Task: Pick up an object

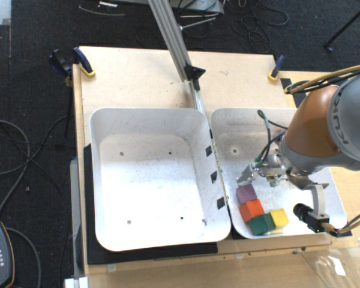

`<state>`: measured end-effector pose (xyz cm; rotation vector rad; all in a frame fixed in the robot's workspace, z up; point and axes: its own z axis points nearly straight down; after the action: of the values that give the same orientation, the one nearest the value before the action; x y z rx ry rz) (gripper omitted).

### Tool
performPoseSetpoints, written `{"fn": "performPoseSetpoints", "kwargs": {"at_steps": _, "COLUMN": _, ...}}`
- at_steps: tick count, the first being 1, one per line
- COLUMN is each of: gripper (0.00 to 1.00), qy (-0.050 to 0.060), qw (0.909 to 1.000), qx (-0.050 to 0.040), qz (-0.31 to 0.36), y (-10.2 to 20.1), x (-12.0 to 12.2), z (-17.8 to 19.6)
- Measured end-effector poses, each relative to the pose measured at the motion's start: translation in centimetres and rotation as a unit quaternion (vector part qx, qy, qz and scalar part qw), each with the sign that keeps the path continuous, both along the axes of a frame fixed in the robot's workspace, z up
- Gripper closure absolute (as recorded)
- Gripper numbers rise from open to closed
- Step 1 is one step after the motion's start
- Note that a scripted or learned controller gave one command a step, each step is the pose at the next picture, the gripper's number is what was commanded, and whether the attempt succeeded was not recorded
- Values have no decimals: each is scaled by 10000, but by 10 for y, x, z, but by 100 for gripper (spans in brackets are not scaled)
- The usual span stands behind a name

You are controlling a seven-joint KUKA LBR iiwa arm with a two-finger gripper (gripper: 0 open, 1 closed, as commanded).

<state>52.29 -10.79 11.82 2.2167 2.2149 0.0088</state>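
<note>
Several small blocks lie in the near part of the right bin (228,131): a purple block (246,193), an orange-red block (251,209), a green block (261,223) and a yellow block (279,218). My gripper (259,174) hangs over the right bin just above and behind the purple block, reaching in from the right under the grey and orange arm (312,131). Nothing shows between its fingers.
The left bin (108,131) stands beside the right one, their rims meeting along the middle. A metal pole (171,32) slants from the back down to the bins' junction. Clamps sit at the bench's back corners, and cables lie on the floor behind.
</note>
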Motion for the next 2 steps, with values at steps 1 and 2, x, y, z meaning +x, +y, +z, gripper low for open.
{"fn": "performPoseSetpoints", "kwargs": {"at_steps": 1, "gripper": 0, "qy": 23, "qw": 10000, "qx": -8, "qz": -1, "y": -38, "x": 42, "z": 9}}
{"fn": "performPoseSetpoints", "kwargs": {"at_steps": 2, "gripper": 0, "qy": 45, "qw": 10000, "qx": 18, "qz": 30, "y": -61, "x": 61, "z": -7}}
